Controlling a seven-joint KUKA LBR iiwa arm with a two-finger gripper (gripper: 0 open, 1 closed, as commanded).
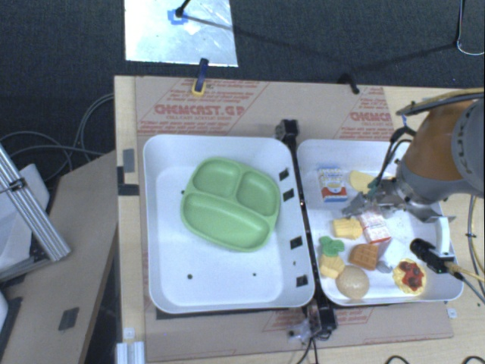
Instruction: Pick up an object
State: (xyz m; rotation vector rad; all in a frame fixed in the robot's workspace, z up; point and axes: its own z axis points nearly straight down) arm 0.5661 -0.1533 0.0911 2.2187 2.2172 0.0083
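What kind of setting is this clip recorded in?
Likely a robotics lab bench: two white bins on a protective sheet, one with a green tray, one with toy food, cables on dark carpet, arm reaching in.

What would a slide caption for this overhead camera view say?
Grey-and-orange robot arm reaching over right white bin of toy food; green divided plate in left bin.
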